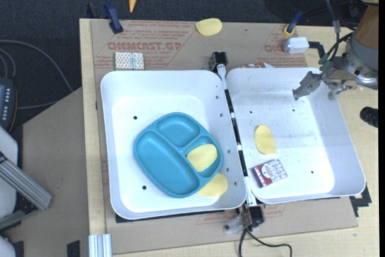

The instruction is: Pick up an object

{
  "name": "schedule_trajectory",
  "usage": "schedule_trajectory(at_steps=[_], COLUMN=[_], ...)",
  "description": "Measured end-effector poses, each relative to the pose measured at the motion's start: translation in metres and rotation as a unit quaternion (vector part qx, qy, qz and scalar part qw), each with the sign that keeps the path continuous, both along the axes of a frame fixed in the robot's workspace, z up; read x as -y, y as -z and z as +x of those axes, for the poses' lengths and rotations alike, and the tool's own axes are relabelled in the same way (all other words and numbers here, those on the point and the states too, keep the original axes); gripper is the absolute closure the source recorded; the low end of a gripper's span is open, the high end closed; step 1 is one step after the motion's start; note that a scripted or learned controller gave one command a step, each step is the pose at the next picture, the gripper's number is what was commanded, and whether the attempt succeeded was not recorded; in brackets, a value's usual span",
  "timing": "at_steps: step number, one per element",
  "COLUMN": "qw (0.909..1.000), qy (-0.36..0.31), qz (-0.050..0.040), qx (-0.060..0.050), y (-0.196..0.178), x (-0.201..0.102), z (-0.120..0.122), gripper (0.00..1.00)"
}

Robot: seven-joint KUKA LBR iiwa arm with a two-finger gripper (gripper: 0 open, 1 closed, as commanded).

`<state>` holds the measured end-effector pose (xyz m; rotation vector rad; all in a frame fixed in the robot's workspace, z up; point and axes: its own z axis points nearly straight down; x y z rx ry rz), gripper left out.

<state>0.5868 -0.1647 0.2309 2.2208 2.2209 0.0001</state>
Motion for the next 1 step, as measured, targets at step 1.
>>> schedule_trajectory(at_steps=[1], qw=[1.0], qy=[-0.001], qz=[0.0005], qx=[-0.001], y=[0.1464], x=[-0.0682], z=[-0.034], gripper=[0.0])
